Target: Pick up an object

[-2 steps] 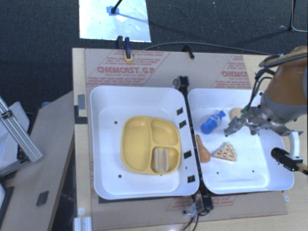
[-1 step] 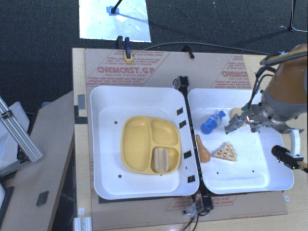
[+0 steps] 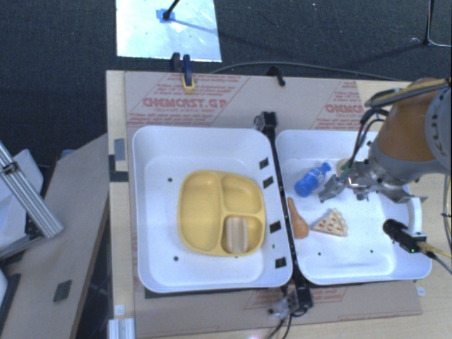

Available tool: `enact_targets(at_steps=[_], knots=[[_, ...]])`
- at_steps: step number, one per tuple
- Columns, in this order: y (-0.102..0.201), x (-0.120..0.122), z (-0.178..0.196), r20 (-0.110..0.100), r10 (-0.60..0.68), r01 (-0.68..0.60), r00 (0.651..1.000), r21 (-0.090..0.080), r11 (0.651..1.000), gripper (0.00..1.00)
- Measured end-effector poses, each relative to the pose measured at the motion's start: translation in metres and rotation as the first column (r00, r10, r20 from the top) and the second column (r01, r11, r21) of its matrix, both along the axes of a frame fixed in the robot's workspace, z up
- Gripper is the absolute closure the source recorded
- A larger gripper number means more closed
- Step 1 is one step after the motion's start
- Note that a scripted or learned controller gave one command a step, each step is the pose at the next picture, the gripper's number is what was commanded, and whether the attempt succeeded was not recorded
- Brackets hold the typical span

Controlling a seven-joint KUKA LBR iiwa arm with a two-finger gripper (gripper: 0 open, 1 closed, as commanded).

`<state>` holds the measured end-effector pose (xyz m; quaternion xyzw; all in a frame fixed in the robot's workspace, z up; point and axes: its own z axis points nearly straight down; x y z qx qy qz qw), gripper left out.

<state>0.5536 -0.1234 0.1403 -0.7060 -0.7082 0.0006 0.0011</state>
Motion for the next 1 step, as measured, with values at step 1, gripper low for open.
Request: enact_targets(at_steps=[1], knots=[[0.0006, -0.0005, -0.0524, -0.001, -0.001, 0.001, 1.000, 0.000, 1.000, 0.00]])
